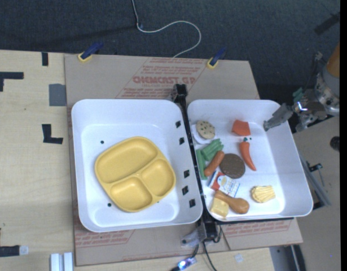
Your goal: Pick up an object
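Toy food pieces lie scattered in the right bin (286, 168), all small and plastic-looking. At the far left of that bin sits a pale round cookie (205, 130) with dark specks. To its right lies an orange-red wedge (241, 127), and just near of that a carrot (247, 154), orange with a dark top, pointing toward the near right. A bunch of green beans (209, 154) lies along the bin's left wall, with a small orange sausage (214, 163) slanting across them. A dark brown round patty (232, 166) sits at the middle of the bin. Near of it lie a small white packet (226, 186) with red and blue print, a brown drumstick (234, 203) with a pale yellow block at its left end, and a ridged yellow chip (263, 194).

The gripper (279, 119) hangs over the bin's far right rim, to the right of the orange-red wedge and apart from it, with the carrot to its near left. Nothing shows between its fingers, and whether they are spread or closed cannot be made out.

The left bin (86, 151) holds a yellow divided plate (134, 173).
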`<state>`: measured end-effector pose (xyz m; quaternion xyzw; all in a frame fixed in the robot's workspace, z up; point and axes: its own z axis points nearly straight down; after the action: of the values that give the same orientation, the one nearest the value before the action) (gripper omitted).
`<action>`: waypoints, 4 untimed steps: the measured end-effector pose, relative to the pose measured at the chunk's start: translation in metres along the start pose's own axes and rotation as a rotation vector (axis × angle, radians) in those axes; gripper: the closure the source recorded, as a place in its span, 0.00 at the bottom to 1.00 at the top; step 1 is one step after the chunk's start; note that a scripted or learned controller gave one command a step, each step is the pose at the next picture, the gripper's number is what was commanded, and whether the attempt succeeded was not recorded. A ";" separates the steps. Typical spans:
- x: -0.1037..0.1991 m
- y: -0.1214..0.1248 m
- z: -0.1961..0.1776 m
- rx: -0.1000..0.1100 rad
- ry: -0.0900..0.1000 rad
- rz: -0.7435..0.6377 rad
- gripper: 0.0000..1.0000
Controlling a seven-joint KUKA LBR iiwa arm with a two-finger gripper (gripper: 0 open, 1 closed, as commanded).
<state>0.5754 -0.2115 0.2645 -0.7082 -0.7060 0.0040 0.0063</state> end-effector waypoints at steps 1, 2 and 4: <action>0.001 0.002 -0.007 -0.012 -0.003 -0.004 0.00; 0.006 0.007 0.040 -0.007 -0.003 -0.006 0.00; 0.001 0.009 0.133 -0.007 -0.002 -0.005 0.00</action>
<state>0.5824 -0.2100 0.1319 -0.7064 -0.7078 0.0024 0.0031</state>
